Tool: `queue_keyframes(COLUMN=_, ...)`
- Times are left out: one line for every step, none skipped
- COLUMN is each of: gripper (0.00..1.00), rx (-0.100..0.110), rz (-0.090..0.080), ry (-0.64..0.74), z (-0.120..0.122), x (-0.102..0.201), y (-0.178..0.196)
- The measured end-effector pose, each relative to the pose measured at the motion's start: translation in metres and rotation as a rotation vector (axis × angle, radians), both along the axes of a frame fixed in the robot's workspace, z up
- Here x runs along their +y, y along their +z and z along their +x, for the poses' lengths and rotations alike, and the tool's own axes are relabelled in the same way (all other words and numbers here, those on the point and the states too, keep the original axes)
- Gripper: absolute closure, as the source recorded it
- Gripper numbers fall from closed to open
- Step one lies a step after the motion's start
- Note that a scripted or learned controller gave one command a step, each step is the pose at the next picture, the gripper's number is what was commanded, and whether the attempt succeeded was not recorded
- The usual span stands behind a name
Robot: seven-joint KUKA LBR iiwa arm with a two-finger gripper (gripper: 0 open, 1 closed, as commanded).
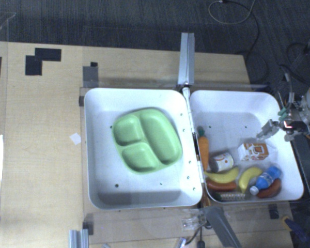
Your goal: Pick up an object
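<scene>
The right bin holds a cluster of objects along its near side: an orange carrot, a small can, a white and orange carton, two yellow bananas, a blue bottle and a dark red sausage. My gripper hangs over the bin's right side, just right of and above the carton. It is open, and nothing sits between its fingers.
A green divided plate lies in the left bin. A metal post stands behind the wall between the two bins. Cables lie on the dark floor beyond the bench.
</scene>
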State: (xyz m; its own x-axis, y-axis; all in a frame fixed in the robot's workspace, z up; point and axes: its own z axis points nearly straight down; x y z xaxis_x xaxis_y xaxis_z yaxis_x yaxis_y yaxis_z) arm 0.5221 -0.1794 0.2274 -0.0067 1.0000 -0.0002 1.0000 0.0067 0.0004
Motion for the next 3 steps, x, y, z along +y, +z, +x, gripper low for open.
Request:
queue_keyframes(gripper=0.00, rx=-0.001, rz=0.001, ry=-0.076, z=-0.004, x=0.031, y=-0.027)
queue_keyframes(gripper=0.00, rx=-0.011, rz=0.000, ry=-0.168, z=-0.028, x=0.017, y=-0.139)
queue_keyframes(gripper=1.00, rx=-0.016, rz=0.001, ry=-0.165, z=-0.025, x=0.018, y=-0.129)
